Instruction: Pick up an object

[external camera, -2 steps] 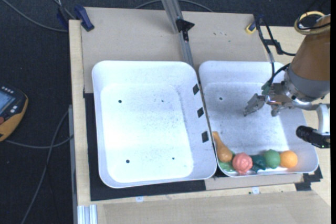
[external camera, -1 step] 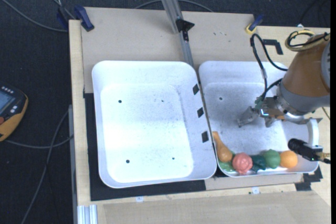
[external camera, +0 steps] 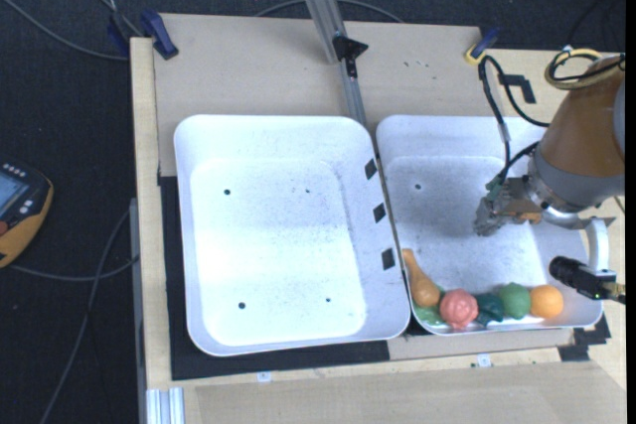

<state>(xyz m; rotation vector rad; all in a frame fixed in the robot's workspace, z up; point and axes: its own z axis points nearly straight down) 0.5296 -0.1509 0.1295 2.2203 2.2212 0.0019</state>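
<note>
Pincer (external camera: 494,212) position: over the right bin (external camera: 437,149), near the middle of its floor and closer to its right wall. The fingers point down toward the bare speckled floor. From this angle it cannot be told how far apart they stand. No object shows between them. The grey arm (external camera: 588,139) with its orange band enters from the right side of the bench (external camera: 258,65), with black cables looped above the wrist.

Objects lie in a row along the near wall of the right bin, well apart from the pincer. From the near-left corner toward the right: an orange carrot-shaped piece (external camera: 420,282) lying at a slant, a pink round object (external camera: 458,308) just beside it, a green object (external camera: 513,301), and an orange ball (external camera: 547,301) toward the near-right corner. Small bluish-green pieces sit between the pink and green objects; their kind cannot be told.

The left bin (external camera: 199,243) adjoins the right bin, three black clips on the shared wall.
</note>
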